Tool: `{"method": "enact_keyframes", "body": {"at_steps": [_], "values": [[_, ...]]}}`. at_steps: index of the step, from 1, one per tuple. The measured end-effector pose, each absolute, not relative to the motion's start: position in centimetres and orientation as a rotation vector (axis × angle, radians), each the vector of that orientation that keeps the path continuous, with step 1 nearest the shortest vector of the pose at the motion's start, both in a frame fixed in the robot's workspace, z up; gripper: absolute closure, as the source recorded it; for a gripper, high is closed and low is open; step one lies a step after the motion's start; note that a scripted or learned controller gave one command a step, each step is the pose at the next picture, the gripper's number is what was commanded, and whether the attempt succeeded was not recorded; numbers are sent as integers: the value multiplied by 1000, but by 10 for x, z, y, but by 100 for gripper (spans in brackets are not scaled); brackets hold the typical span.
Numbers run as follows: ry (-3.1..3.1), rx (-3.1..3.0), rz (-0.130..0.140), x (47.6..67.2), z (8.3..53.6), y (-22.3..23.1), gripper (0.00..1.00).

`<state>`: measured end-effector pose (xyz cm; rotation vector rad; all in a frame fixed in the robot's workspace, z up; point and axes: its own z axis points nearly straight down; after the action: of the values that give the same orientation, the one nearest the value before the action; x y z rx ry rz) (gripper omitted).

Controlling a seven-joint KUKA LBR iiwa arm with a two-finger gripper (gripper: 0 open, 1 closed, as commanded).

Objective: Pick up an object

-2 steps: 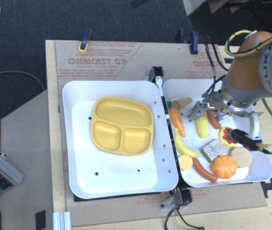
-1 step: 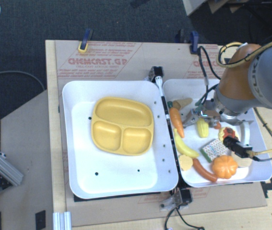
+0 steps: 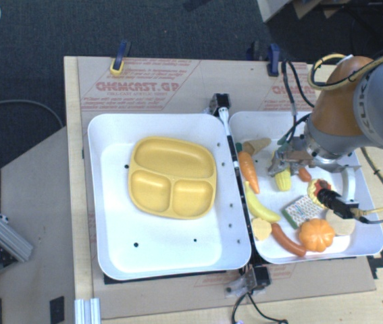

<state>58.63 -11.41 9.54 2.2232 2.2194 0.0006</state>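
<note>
Below, hand [image 3: 284, 168] low in right bin [image 3: 373, 238], corn piece [image 3: 283, 179] just beneath it, grip state unclear

We count 2 white bins: left bin [image 3: 107, 201] w/ 1 yellow divided plate [image 3: 172, 177], 3 compartments. Right bin [image 3: 373, 238] has approx 7 toy foods we can tell apart: 1 carrot [image 3: 248, 171], 1 banana [image 3: 262, 209], 1 corn piece [image 3: 282, 179], 1 sausage [image 3: 288, 239], 1 orange pumpkin [image 3: 316, 235], 1 green-edged sponge-like block [image 3: 300, 211], 1 pale slice [image 3: 262, 230]. Others too hidden to count. 2 clamps [image 3: 118, 59] on the board's far edge.
</note>
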Motion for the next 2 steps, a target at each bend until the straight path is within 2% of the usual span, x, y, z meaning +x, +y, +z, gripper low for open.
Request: {"method": "enact_keyframes", "body": {"at_steps": [1,2], "values": [[2218,2215,7,591,159,-114,100],[2218,2216,6,591,203,-114,100]]}}
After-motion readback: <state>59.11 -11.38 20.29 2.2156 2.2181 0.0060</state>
